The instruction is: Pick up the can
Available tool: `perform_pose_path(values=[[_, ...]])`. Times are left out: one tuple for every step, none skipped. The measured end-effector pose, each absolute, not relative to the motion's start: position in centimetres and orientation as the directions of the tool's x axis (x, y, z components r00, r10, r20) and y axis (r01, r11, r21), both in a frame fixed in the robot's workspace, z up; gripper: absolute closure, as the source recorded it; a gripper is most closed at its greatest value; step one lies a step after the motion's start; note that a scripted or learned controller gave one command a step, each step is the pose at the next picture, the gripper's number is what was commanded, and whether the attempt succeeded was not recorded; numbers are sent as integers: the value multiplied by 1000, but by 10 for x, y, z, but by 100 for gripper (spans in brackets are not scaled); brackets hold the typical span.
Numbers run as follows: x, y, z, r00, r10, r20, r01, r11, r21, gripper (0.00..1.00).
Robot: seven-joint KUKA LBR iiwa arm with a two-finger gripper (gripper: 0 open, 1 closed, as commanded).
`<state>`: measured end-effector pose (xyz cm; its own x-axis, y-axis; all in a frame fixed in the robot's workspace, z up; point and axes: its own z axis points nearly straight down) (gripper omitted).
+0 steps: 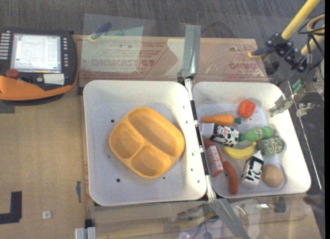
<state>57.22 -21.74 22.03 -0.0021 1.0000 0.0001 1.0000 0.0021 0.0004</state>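
The yellow pole (308, 7) at the table's far right corner is cut off by the picture's top edge. The pendant (36, 64) at the far left runs past the left edge; its screen text is too small to read. In the right bin (301, 173), the small cartons' (225, 135) labels are too blurred to read, and which item is the can cannot be told.

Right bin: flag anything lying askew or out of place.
The red can lies on its side by the divider. Two cartons are tipped over among the jumbled toy food. Nothing looks spilled or damaged.
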Motion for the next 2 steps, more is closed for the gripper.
perform_pose_path(values=[[574,-202,151,-17,1000,0,1000,17,-1,0],[542,-211,108,108,994,13,994,-108,25,0]])
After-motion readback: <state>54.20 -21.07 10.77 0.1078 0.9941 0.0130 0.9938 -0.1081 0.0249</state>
